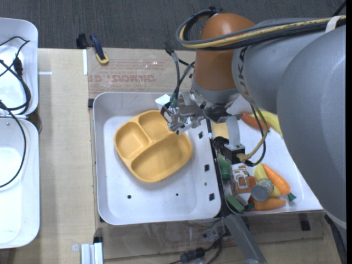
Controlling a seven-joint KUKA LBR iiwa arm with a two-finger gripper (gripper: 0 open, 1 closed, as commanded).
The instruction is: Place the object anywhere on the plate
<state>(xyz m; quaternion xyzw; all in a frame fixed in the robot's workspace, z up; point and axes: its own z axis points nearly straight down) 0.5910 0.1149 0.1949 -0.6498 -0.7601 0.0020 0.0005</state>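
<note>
A yellow divided plate (151,147) lies in the left bin (110,164), tilted toward the bin's middle. My gripper (177,120) hangs at the plate's upper right rim, under the orange wrist band. Metal parts and cables crowd around it, and I cannot make out anything held. Toy food lies in the right bin (286,164): carrots (275,180), a yellow piece (269,120), a green item (225,166) and a small printed box (240,179).
The grey arm covers much of the right bin. A cardboard sheet (126,73) lies behind the bins with a blue clamp (98,48) on it. White appliances with black cables (14,87) stand at the far left.
</note>
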